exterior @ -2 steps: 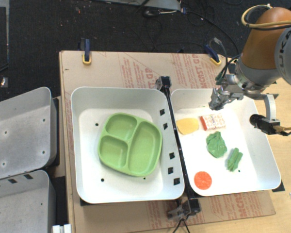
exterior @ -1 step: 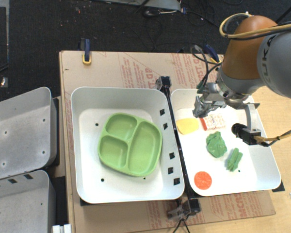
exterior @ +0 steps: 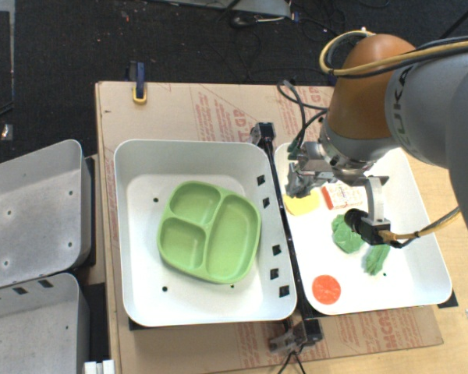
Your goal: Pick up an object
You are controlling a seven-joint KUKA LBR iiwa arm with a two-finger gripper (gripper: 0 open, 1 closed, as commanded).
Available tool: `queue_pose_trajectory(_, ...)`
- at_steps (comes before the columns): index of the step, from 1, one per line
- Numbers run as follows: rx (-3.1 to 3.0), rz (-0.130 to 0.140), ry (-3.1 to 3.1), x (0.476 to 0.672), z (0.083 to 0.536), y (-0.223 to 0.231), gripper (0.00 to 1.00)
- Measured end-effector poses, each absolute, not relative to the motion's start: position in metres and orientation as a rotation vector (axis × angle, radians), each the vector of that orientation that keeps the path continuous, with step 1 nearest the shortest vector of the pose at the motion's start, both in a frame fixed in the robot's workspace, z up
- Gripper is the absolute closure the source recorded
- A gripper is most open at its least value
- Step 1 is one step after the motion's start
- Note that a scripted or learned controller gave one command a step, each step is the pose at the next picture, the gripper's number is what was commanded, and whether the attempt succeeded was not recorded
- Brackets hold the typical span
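The brown board bench (exterior: 195, 104) carries two white bins, left (exterior: 132, 209) and right (exterior: 421, 232), side by side.

the left bin (exterior: 132, 209) is mostly taken by 1 green divided plate (exterior: 209, 231), leaving room along its edges. in the right bin (exterior: 429, 263), the far half lies under the arm (exterior: 390, 92); its near right corner is open.

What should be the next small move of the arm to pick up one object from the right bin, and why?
Probably a short descent straight down. The gripper hangs over the right bin, close above the yellow object and the white-and-red item. Neither appears lifted, so lowering onto one seems the natural step.
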State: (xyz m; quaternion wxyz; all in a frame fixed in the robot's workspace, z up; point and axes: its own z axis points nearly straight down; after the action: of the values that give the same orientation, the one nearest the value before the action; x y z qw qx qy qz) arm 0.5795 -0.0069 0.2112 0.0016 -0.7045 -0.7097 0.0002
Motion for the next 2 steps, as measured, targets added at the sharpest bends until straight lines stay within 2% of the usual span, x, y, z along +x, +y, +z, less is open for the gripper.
queue_pose_trajectory(2,-2.210,0.001,-2.228,0.517,0.219,0.082,1.00)
